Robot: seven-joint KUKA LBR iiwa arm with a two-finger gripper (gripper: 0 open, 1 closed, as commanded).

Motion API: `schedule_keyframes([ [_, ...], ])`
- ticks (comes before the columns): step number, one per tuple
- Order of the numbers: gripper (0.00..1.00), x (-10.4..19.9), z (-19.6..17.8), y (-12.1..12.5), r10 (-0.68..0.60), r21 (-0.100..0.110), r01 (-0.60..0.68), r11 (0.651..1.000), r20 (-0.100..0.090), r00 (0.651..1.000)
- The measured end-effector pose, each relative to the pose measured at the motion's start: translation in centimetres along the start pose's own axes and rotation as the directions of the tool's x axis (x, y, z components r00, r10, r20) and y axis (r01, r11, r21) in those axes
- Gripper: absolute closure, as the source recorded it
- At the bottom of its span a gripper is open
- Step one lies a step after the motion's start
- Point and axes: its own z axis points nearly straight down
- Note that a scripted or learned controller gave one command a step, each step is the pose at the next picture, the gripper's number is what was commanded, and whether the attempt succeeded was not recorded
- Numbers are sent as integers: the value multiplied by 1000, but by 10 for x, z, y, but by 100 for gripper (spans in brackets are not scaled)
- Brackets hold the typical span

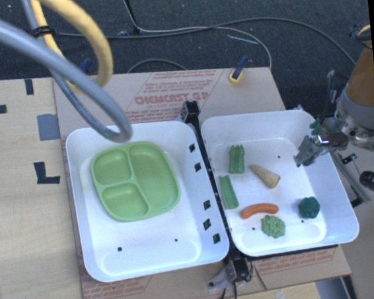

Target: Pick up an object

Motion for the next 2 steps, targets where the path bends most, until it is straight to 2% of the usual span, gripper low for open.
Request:
schedule_keyframes([
  [2,100,92,-9,39,-5,4,5,1000,-3,1000],
])
